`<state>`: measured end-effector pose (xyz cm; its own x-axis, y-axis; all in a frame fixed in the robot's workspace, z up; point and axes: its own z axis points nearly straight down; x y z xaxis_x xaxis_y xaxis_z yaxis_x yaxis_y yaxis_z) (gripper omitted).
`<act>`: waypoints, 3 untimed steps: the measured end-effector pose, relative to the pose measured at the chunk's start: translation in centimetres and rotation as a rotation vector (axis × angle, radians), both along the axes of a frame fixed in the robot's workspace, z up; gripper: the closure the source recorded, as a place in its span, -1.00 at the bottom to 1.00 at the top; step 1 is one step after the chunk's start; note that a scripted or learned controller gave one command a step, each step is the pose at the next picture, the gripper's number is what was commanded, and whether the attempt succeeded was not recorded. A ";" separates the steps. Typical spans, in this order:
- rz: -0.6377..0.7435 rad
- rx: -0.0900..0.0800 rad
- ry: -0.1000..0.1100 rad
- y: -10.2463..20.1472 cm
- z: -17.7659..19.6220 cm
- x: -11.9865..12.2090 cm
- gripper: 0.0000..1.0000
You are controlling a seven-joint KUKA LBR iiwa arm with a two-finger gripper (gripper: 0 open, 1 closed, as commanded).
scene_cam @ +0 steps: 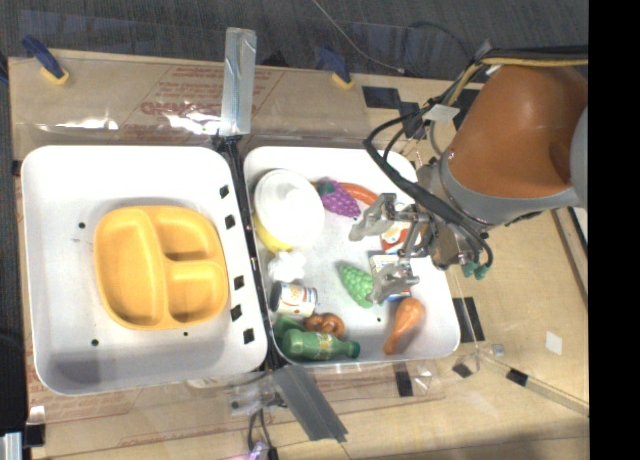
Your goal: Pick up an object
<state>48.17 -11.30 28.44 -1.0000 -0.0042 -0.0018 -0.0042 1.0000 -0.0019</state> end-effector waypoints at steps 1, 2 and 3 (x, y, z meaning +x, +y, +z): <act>0.095 0.004 0.008 -5.0 -9.6 2.7 -1.00; 0.061 0.005 0.008 -6.5 -19.2 7.2 -1.00; 0.239 0.003 0.002 -9.6 -19.2 3.5 -1.00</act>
<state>51.64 -20.94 9.21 -0.9706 -0.2406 0.0001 -0.2406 0.9706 0.0014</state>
